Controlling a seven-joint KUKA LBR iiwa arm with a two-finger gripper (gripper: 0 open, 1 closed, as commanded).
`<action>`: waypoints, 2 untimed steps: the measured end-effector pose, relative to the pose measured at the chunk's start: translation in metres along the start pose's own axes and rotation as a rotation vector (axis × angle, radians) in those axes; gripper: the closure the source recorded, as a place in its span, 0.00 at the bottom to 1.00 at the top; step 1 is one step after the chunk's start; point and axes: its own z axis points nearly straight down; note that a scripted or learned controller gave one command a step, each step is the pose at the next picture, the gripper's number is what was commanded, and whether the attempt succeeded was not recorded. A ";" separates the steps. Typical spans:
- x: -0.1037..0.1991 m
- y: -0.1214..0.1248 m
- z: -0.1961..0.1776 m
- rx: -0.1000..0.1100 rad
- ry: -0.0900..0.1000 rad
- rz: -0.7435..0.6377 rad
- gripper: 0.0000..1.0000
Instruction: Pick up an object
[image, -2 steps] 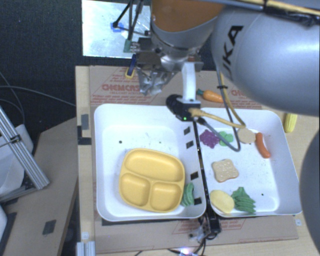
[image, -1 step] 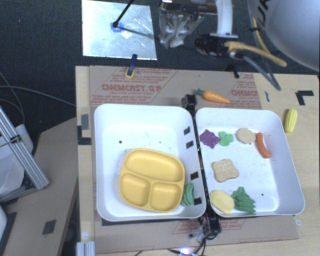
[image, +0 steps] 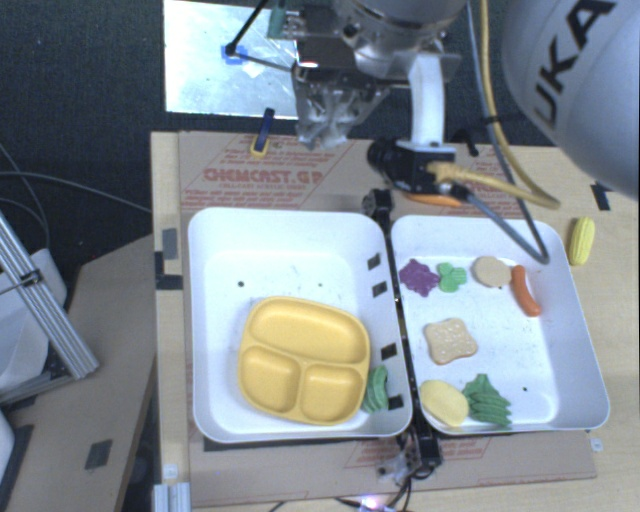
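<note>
While parked high above the left bin (image: 215, 300), gripper (image: 322, 128) empty, finger spacing not discernible; toast slice (image: 449, 341), mid right bin (image: 575, 340): likely light, stiff, flat plastic, best pinched across opposite edges.

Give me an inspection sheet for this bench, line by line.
Surface: two white bins on cardboard.
Job's things: right bin holds purple piece, sausage, toast, potato, green leaf.
Clutter: yellow tray in left bin; corn on the bench beyond the right bin.
Grippers: gripper above the bench behind the left bin, nothing held.
Cables: yellow and grey cables over right bin.
Surroundings: aluminium frame at left.
</note>
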 end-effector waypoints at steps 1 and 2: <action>-0.053 -0.039 0.087 0.010 -0.006 0.012 1.00; -0.044 -0.020 -0.004 -0.011 0.001 0.004 1.00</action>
